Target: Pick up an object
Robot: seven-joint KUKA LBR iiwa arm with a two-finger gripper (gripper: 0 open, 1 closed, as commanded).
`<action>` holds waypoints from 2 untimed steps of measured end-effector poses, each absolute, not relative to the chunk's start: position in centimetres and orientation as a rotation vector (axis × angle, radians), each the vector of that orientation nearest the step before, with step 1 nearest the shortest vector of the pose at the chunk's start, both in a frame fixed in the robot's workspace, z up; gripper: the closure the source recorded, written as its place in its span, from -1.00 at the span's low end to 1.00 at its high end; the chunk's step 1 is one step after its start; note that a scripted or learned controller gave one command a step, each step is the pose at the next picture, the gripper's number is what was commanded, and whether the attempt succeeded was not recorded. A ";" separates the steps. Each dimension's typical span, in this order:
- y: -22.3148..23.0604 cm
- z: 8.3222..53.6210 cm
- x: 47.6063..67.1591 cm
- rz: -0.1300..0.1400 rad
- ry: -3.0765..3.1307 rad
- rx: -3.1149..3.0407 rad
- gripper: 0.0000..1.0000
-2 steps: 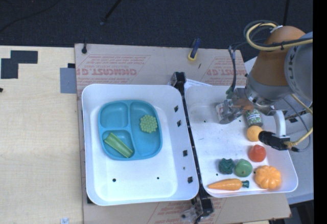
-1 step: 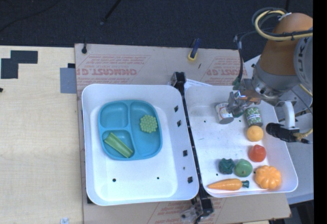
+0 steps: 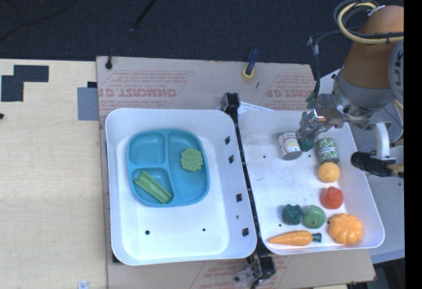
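My gripper (image 3: pixel 307 138) hangs low over the back of the right bin (image 3: pixel 277 182). Its tip sits between a small red-and-white can (image 3: pixel 288 145) on its left and a green-labelled can (image 3: pixel 326 150) on its right, close to both. Whether it touches either can is hard to tell. Further forward in the same bin lie an orange ball (image 3: pixel 328 172), a red tomato (image 3: pixel 331 197), a green apple (image 3: pixel 314 217), a dark green broccoli piece (image 3: pixel 292 214), a carrot (image 3: pixel 291 238) and an orange pumpkin (image 3: pixel 346 228).
The left bin (image 3: pixel 125 222) holds a blue divided plate (image 3: pixel 150 149) with a round green item (image 3: pixel 192 160) and a green pod (image 3: pixel 152 187) in its compartments. A raised divider (image 3: pixel 239 169) separates the bins. Bare white floor lies at the right bin's left-centre.
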State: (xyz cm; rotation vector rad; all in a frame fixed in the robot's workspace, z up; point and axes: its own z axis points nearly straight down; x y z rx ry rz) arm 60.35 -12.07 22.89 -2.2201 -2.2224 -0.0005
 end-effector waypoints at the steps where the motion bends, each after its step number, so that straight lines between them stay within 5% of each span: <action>1: -6.4 23.5 58.1 0.002 -2.222 -2.213 1.00; 2: -1.0 23.7 55.4 0.005 -2.221 -2.214 1.00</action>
